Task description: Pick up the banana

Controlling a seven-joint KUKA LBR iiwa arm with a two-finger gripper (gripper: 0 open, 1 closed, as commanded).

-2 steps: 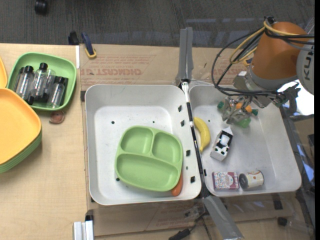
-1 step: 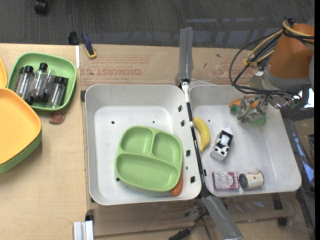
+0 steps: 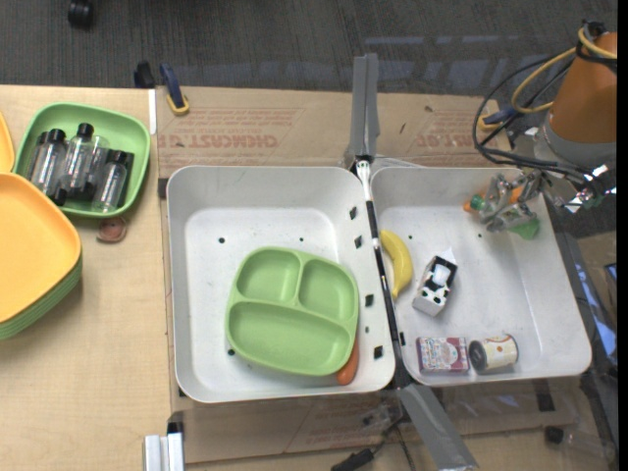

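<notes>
The yellow banana point(image 3: 395, 260) lies in the right bin point(image 3: 549, 307), tight against its left wall and curving along it. My gripper point(image 3: 509, 202) hangs over the far right part of that bin, well to the right of the banana and apart from it. A small orange and green thing point(image 3: 482, 204) and a green piece point(image 3: 527, 228) sit right at the gripper's tip. The grey arm with its orange band point(image 3: 588, 88) comes in from the upper right.
The right bin also holds a black-and-white carton point(image 3: 435, 285) just right of the banana, a pink box point(image 3: 442, 354) and a small can point(image 3: 494, 352) at the front. A green divided plate point(image 3: 294, 310) lies in the left bin point(image 3: 196, 263). A bottle tray point(image 3: 83, 160) and orange plates point(image 3: 34, 263) sit far left.
</notes>
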